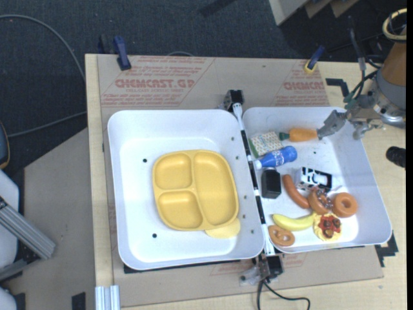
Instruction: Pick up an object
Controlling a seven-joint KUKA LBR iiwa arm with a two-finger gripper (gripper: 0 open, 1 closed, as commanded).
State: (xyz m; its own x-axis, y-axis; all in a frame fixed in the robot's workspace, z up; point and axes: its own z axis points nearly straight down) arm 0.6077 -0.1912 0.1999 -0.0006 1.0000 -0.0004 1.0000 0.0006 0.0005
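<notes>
- Bench (pixel 193 76) topped with brown printed board, dark carpet around it, two white bins side by side.
- Left bin (pixel 129 141): yellow divided tray (pixel 193 189), sitting roughly centre.
- Right bin (pixel 368 173): orange carrot (pixel 302 134) near the top, blue bottle (pixel 277 157) lying tilted next to a green-white packet (pixel 264 141), black block (pixel 271 184) below it.
- Lower half: sausage (pixel 295 192), glazed donut (pixel 346 205), banana (pixel 293 221), small ring pastry (pixel 282 236), pizza slice (pixel 329 226), clustered and partly touching.
- Gripper (pixel 333 123) at the right bin's top-right corner, just right of the carrot, nothing seen between its fingers; opening: cannot tell.
</notes>
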